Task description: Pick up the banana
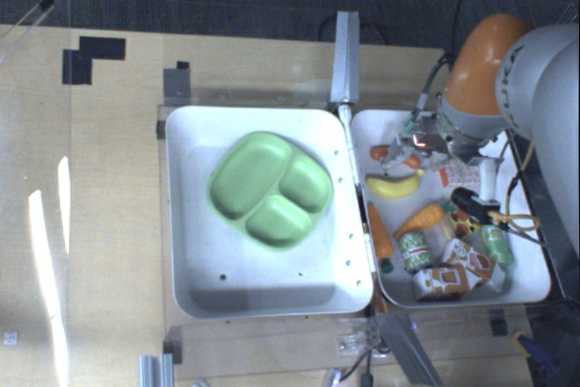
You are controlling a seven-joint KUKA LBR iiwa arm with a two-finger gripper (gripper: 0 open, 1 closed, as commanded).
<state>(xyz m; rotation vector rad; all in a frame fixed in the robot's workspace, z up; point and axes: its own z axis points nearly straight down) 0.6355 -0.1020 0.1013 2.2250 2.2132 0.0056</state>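
Pale wooden bench [100, 222] carried two white bins side by side; the left bin [195, 276] held a green three-compartment tray [270, 188]. The banana [393, 187] lay in the right bin [535, 281], toward its far left, apart from a carrot [420, 218] and a can [413, 251]. The gripper [404, 148] hung just beyond the banana; whether it was parted or closed could not be told.

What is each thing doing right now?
Banana: lying flat in the right bin, not picked up.
Hand: low in the right bin, just above the banana.
Green plate: sitting right side up in the left bin.
Carrot: lying on its side.
Can: standing up.
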